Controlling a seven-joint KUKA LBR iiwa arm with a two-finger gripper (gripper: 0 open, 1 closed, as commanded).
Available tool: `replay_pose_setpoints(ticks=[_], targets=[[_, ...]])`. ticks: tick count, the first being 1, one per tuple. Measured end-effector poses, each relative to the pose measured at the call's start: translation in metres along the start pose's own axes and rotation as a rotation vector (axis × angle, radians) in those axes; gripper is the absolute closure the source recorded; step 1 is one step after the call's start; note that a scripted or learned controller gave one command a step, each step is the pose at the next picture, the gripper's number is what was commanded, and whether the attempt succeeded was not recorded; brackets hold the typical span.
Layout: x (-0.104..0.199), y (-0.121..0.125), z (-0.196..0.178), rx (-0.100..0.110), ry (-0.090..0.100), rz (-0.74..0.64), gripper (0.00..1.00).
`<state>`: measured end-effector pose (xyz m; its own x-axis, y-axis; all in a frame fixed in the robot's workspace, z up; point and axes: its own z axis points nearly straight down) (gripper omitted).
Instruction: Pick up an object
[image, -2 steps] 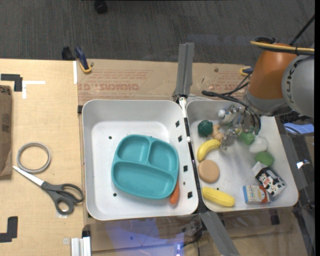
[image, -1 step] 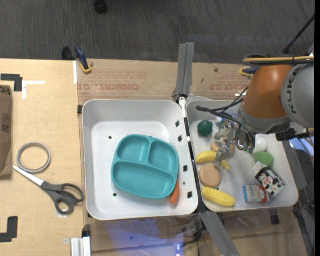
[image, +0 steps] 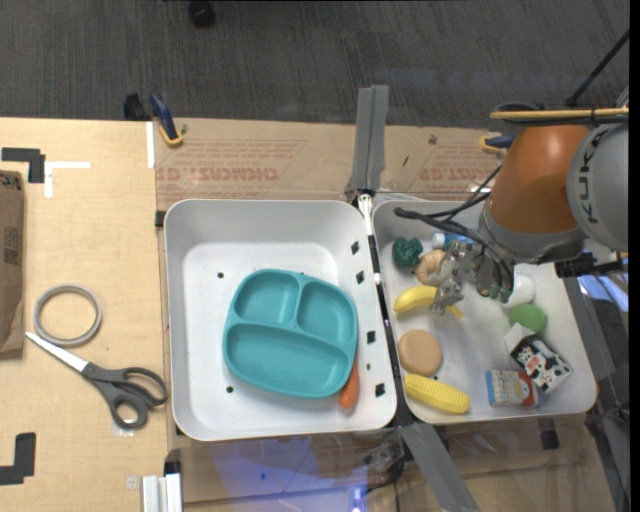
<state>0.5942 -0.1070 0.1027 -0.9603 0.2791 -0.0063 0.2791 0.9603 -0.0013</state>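
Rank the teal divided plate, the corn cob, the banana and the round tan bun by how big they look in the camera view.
1. teal divided plate, by far the largest.
2. corn cob and banana: these look alike in length, and the gripper hides the banana's right end, so I won't rank them.
3. round tan bun, the smallest.

Smooth glossy plastic teal tray (image: 290, 335) and white bins (image: 185, 330); matt wooden bench (image: 80, 250); metal-bladed scissors (image: 95, 375)

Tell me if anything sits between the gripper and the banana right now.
Nothing visible does. The gripper hangs right over the banana's right end in the right bin, with the tan shell-like toy just beside it.
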Motion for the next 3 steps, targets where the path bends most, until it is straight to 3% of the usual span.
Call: replay_pose_setpoints(ticks=[1,2,3], targets=[[-0.003,0.061,-0.09,-0.001,0.003,0.165,1.0],[0.034,0.107,-0.139,-0.001,0.004,0.147,1.0],[0.033,0.107,-0.148,0.0,0.001,0.146,1.0]])
